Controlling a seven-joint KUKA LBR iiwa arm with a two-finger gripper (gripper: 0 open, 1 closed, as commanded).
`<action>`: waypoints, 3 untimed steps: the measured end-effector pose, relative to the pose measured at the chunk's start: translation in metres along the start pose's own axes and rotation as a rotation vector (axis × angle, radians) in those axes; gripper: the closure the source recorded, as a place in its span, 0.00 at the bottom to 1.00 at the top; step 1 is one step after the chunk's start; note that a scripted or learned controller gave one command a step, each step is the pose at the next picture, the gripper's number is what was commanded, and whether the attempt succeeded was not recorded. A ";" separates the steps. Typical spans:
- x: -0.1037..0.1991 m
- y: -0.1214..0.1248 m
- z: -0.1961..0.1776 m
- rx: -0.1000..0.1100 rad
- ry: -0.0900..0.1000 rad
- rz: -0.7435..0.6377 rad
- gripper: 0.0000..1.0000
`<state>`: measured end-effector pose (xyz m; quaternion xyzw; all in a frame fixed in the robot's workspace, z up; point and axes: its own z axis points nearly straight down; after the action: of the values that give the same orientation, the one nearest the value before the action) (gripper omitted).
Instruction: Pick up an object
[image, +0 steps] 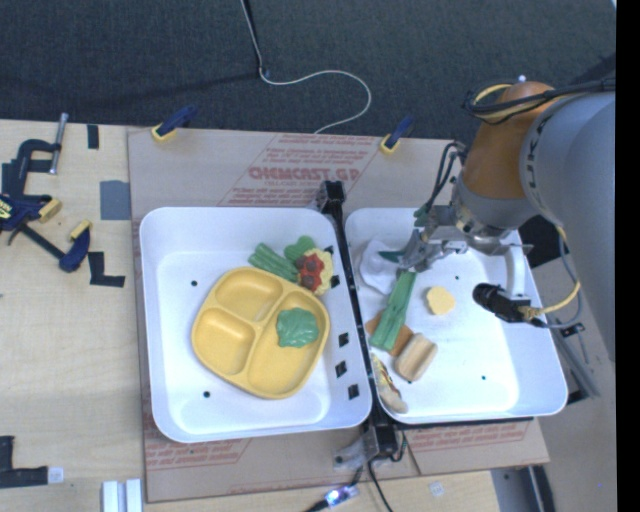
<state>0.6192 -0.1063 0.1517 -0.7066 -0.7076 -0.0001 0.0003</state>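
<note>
The gripper (420, 250) is being held low in the right bin (520, 395), at the top end of the green stick (398, 305); jaw state cannot be told. Stick should be straddled mid-length, clear of the bun (415, 357), before closing.

Sitting in the left bin (165, 300), left of the gripper (420, 250): a plate (235, 345); lying just below the gripper: a stick (398, 305).

one fixed camera looks down at a slant on both bins (165, 300), the arm (560, 150) entering from its right.
</note>
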 end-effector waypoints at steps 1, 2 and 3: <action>-0.002 -0.001 -0.042 -0.002 0.000 0.000 1.00; -0.001 0.000 -0.074 -0.001 0.000 -0.001 1.00; 0.046 0.004 -0.080 0.000 0.000 -0.003 1.00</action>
<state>0.6234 -0.0606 0.2318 -0.7056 -0.7086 0.0000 0.0005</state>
